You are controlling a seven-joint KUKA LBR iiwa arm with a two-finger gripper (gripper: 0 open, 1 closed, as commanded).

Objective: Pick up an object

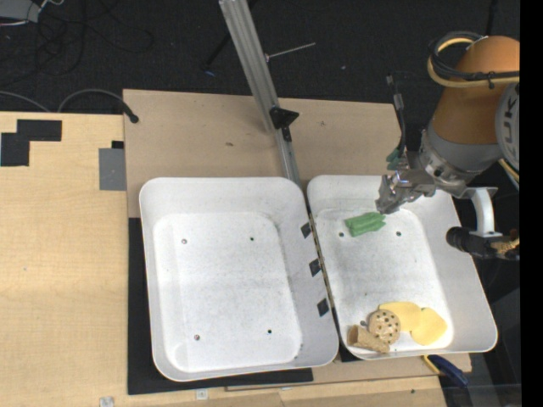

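- One gripper (392,200) sits low over the right bin (458,253), touching a green block (365,224); finger opening: cannot tell.
- Yellow pieces (417,320) and a cookie (384,322) lie near the front.

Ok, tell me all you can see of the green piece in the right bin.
The green piece is small, flat-looking and oblong, a matte mid-green, perhaps foam or soft plastic. It lies on the floor of the right bin, in its far half, long axis running roughly left to right with a slight tilt. The gripper is right at its right end, close enough that contact may exist, but I cannot tell whether it is gripped. Nothing else touches it; the yellow pieces lie apart, at the bin's near edge.
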